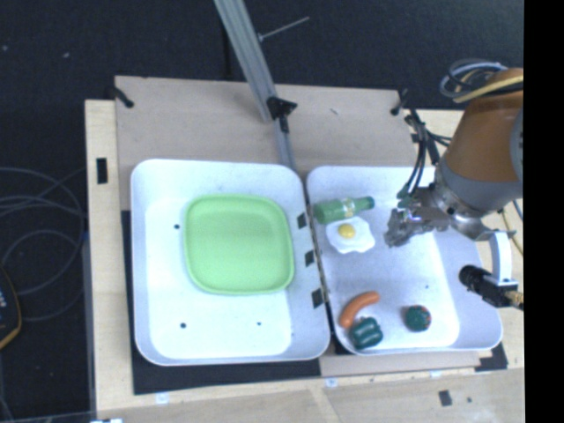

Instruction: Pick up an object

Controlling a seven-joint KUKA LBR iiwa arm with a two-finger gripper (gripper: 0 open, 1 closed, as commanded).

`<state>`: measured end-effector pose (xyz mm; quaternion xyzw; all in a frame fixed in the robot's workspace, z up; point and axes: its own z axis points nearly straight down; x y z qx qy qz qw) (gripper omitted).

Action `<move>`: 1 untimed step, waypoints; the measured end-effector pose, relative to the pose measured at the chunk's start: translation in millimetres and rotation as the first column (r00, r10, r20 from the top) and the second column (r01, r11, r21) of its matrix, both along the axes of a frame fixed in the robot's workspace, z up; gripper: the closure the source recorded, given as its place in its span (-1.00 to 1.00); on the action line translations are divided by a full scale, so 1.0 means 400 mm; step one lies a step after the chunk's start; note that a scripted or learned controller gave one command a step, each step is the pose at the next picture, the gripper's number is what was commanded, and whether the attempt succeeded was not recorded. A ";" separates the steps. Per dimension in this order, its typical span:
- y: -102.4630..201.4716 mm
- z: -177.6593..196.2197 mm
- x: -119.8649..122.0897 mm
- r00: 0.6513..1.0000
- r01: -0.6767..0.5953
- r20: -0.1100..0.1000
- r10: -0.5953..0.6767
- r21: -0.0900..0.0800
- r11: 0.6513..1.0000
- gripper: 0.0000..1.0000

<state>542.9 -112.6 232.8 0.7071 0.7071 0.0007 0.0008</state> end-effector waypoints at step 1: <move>0.136 0.015 -0.039 1.000 -0.003 -0.001 0.003 0.001 1.000 1.00</move>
